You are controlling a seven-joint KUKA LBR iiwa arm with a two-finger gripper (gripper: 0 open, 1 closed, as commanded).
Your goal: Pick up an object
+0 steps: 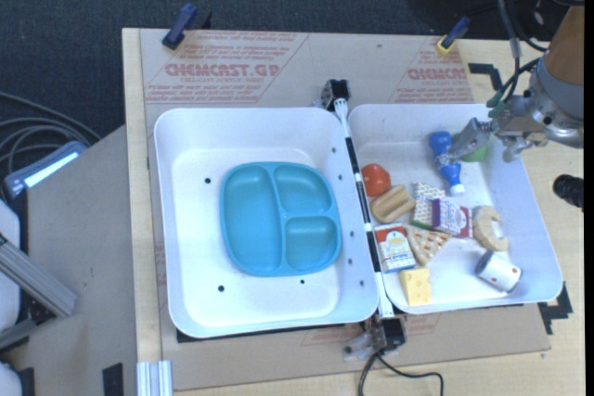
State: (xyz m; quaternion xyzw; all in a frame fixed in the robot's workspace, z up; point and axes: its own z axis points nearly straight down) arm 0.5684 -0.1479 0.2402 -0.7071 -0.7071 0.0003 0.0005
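1. Camera view, step in hand: you are at the approach stage. The end effector (484, 136) hangs over the far side of the right bin (543, 236), close to a blue bottle-like toy (445, 155). I cannot tell from here whether it is open or closed, and nothing can be made out in its grip, so I judge that no object has been picked up yet.

2. Camera view, next move: the blue toy is the nearest candidate. You would need to centre over it, descend, close on it, then lift straight up and check that it comes away. The heap is crowded, so a neighbour could get nudged.

3. Camera view, right bin: it holds the pile of play food. You can see a red tomato (375, 177) beside the divider, a bread roll (391, 203), a small carton (394, 248), a yellow cheese wedge (418, 285), a bagel (488, 228) and a white cup (498, 270) on its side.

4. Camera view, left bin (181, 227): it holds one blue divided plate (278, 218), lying flat on the floor of the bin. Both bins sit side by side on the counter (223, 65).
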